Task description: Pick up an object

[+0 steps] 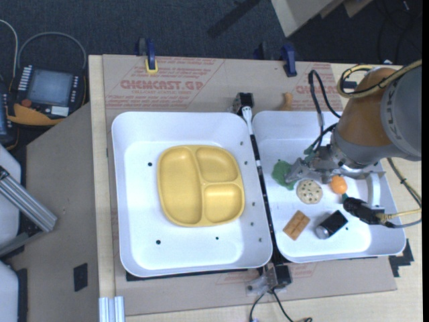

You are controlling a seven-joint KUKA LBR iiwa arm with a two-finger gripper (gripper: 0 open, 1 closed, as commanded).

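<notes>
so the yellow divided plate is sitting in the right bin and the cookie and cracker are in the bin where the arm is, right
Not quite. The camera view shows the yellow divided plate in the left bin, not the right one. The rest holds: the cookie and cracker lie in the right bin, where the arm reaches in.

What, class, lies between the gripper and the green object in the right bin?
Nothing visible does. The gripper already sits right at the green object, in the right bin. The round cookie lies just below it and the orange ball to its right, both off that path.
</notes>
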